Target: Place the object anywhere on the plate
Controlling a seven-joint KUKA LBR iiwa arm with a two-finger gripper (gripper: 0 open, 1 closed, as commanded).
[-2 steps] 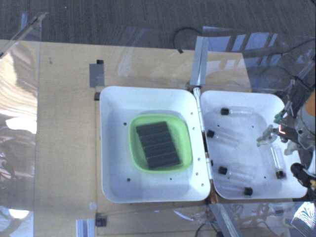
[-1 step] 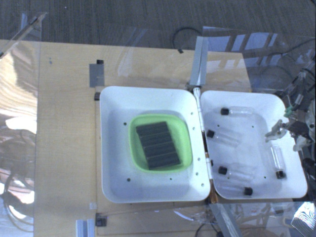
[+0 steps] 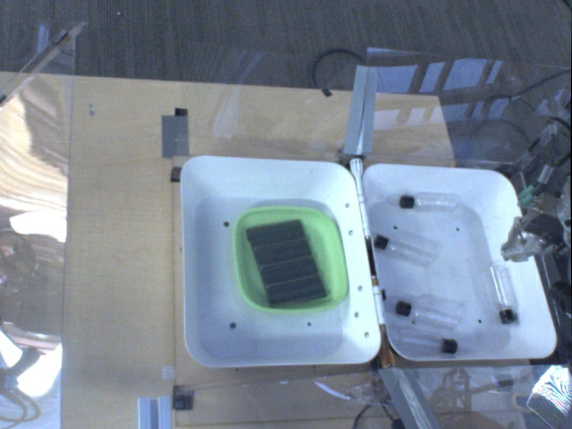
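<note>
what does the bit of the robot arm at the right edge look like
At the right edge the gripper looks like a pale grey, blocky metal piece over the right bin's rim. Dark cables and a small green part sit just above it. It is too small and blurred to make out finer detail.

Left shallow white bin (image 3: 201, 329): square green plastic plate (image 3: 246, 266) at centre, dark ribbed rectangular block (image 3: 286, 263) lying on it. Right shallow white bin (image 3: 474, 186): five clear black-capped plastic vials (image 3: 427, 202) scattered, apart from one another.
</note>
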